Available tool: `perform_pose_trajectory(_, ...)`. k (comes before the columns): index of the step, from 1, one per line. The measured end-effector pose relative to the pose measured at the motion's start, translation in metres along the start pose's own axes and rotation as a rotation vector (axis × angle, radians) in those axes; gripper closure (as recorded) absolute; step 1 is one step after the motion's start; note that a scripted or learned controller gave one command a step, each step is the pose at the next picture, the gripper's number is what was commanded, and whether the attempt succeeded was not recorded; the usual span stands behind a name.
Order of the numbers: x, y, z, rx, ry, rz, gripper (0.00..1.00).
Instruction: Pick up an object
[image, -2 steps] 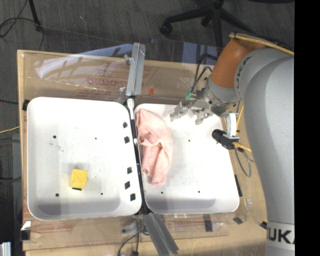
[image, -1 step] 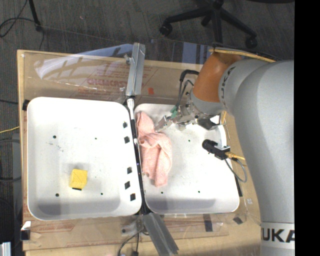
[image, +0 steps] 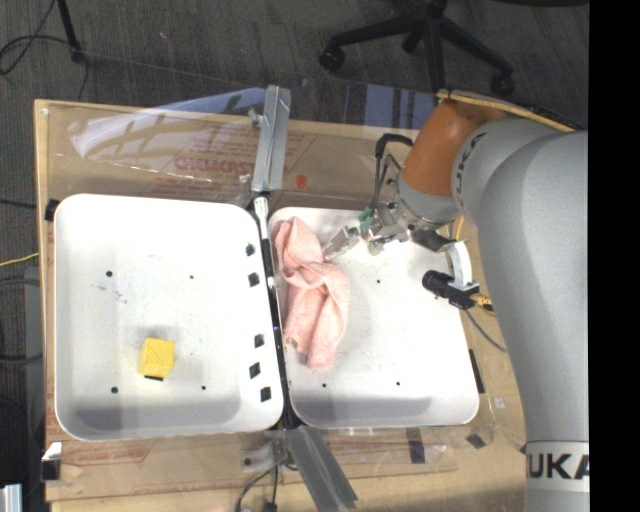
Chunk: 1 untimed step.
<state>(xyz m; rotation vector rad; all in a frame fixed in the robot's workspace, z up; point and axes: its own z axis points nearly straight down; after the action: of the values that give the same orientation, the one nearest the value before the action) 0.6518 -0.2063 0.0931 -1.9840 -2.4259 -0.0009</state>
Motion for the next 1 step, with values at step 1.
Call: perform_pose_trajectory(1,0.0,0.0013,-0.0111,-0.003,-0.004,-0.005,1.0)
